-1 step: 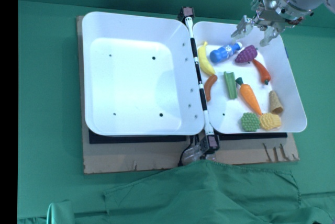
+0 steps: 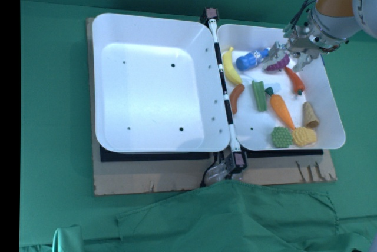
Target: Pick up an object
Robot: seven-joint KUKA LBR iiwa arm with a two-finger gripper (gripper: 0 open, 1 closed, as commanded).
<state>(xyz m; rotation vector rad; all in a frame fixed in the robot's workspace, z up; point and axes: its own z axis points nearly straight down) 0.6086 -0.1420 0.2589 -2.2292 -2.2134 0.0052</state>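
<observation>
Green cloth (image 2: 235, 218) lies at six o'clock below my bins; at two o'clock in the right bin (image 2: 330, 121) my gripper (image 2: 288, 56) hangs with fingers spread over the purple toy (image 2: 277, 64), gripping nothing.

A bench covered in green cloth (image 2: 53, 98). On it lies a flat brown cardboard sheet (image 2: 153, 181), with a dark mat (image 2: 153, 156) on top. Two shallow white bins sit side by side on the mat: the left bin (image 2: 118, 30) and the right bin (image 2: 327, 121). Loose green cloth is bunched along the near edge.
</observation>
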